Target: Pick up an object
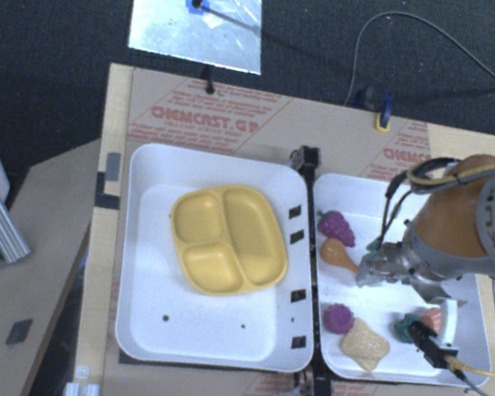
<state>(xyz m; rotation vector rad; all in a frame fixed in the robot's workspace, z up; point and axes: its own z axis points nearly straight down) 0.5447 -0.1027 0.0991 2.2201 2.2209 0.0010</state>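
Pincer (pixel 372 274) hangs over right white bin (pixel 473 351).

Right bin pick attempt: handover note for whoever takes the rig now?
Gripper: low in the right bin, beside the orange toy drumstick; finger state not readable, nothing seen held.
Things: purple grape bunch, round purple toy, tan bread slice, green-and-pink toy all lie in the right bin. Yellow divided tray sits in the left bin.
Done: no pick visible.
Left: grasp and lift one object.
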